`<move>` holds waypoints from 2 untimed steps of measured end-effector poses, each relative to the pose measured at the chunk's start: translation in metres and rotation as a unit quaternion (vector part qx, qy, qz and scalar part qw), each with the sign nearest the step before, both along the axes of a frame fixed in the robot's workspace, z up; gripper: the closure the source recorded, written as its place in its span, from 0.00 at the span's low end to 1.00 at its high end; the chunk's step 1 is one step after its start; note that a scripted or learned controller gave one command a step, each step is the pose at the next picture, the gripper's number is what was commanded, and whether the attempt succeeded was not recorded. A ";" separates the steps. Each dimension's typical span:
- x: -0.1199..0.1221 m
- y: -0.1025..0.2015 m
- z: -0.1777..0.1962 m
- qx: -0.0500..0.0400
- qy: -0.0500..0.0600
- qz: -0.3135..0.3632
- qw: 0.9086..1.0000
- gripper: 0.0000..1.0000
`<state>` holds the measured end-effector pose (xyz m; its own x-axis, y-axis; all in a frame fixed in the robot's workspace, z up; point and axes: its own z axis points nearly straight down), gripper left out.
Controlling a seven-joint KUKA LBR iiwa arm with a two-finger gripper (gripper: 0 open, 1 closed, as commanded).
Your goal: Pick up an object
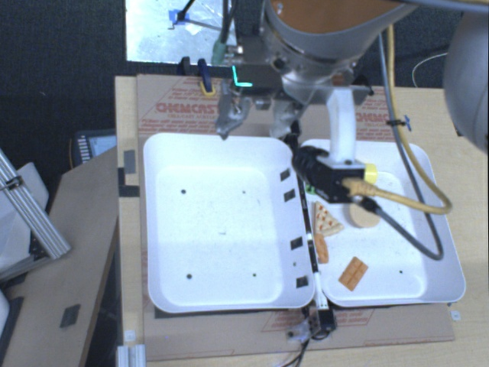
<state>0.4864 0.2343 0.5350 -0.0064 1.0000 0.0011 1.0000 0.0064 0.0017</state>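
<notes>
My gripper [257, 125] hangs over the far edge of the left bin [164, 228], near the divider between the two bins. Its two fingers [229, 119] stand apart, open, and nothing is between them. The loose objects lie in the right bin [428, 281], near its left side: a triangular pizza-like piece [327, 222], a round beige disc [364, 217], an orange wafer [352, 273] and a small orange piece [321, 249]. The gripper is up and to the left of all of them and touches none.
A black and yellow fitting [338, 177] with a yellow cable [412, 203] hangs from the arm over the right bin's far left corner, partly hiding what lies below. Black clips [296, 243] line the divider. Cardboard [176, 102] lies under both bins.
</notes>
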 end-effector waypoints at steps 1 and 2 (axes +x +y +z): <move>0.000 0.000 0.012 0.001 -0.001 0.001 1.000 1.00; 0.011 0.000 -0.001 -0.001 0.001 -0.002 1.000 1.00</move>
<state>0.4970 0.2343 0.5343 -0.0014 1.0000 -0.0001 1.0000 0.0014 0.0006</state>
